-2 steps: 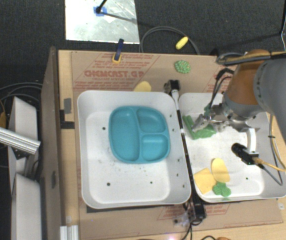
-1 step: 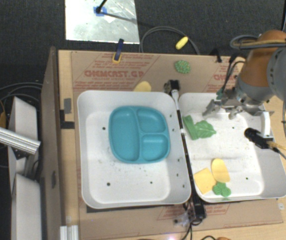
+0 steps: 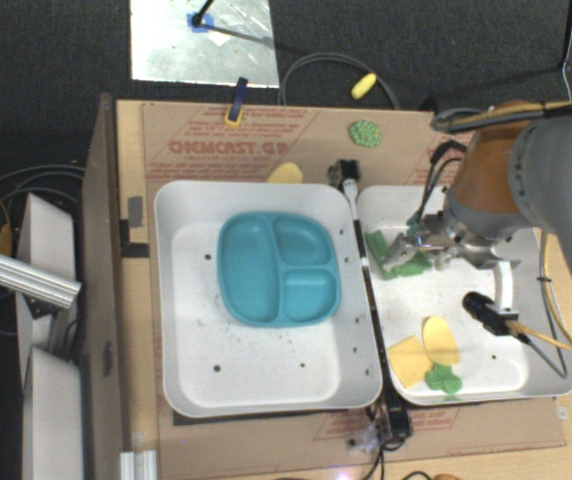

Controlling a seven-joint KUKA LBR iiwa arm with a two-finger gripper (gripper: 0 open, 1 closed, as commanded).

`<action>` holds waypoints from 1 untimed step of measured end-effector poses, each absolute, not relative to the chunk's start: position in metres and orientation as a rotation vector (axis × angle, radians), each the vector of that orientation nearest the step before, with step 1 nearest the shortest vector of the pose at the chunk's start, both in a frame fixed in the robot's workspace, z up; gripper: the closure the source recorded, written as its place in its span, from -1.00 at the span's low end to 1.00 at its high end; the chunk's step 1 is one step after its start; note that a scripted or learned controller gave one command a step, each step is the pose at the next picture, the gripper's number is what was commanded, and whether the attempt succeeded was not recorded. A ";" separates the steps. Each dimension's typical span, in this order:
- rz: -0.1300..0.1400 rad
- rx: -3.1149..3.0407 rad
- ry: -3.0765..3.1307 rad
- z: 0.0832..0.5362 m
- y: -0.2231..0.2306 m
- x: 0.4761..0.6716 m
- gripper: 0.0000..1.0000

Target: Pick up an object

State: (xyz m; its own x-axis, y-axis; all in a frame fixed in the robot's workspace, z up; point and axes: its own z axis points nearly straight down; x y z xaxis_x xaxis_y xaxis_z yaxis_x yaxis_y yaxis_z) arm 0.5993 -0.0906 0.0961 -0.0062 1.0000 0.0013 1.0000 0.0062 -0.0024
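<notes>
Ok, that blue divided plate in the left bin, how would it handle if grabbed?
Probably stiff: the blue divided plate keeps crisp moulded ridges. Lying flat in the left bin, it likely slides rather than tips.

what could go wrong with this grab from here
1. The tool is down on the green item, close to the left wall of the right bin. It might shove the item against that wall, or scrape the wall, rather than lift it.
2. The yellow pieces and a small green piece lie bunched at the front of the bin. A try there might catch two at once or scatter them.
</notes>
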 end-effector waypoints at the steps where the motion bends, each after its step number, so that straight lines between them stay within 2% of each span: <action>1: -0.003 -2.225 -2.224 0.085 -0.127 0.628 -1.00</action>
